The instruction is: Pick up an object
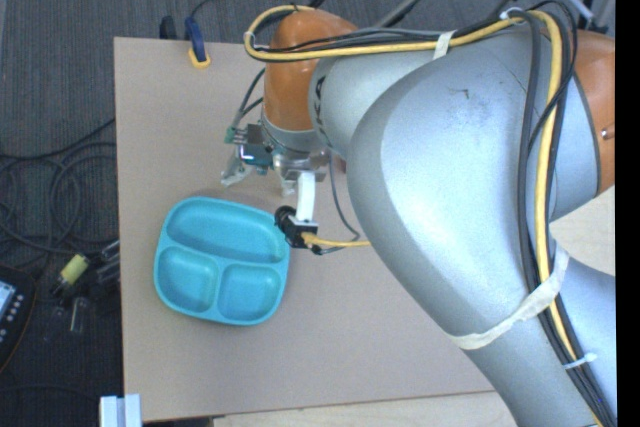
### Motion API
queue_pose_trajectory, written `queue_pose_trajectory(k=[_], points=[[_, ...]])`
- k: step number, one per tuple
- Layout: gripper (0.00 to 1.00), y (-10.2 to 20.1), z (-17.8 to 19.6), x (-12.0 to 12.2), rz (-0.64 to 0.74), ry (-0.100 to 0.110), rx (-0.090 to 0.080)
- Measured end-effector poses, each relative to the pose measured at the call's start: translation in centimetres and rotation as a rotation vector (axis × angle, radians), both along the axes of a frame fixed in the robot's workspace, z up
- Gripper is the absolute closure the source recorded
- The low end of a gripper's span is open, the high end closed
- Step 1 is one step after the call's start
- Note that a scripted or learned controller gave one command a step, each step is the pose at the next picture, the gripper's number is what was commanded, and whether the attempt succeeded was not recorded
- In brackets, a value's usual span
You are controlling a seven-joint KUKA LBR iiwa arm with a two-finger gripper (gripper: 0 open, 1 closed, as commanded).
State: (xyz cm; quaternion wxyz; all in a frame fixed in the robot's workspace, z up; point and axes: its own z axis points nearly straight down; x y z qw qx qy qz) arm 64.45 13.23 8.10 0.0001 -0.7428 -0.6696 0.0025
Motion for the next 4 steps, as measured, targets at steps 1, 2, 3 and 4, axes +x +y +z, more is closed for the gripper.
queue_pose_trajectory(k=[1,2,3,4], points=[[1.00,0.0,0.8,0.0,0.000,0.002,-0.002],[1.00,-6.3,10.0,2.4,-0.287,0.000,-0.002],[1.00,-2.0,8.2,0.9,-0.070,0.003,0.000],[1.00,-12.9,16.0,-2.5,-0.163,0.000,-0.001]])
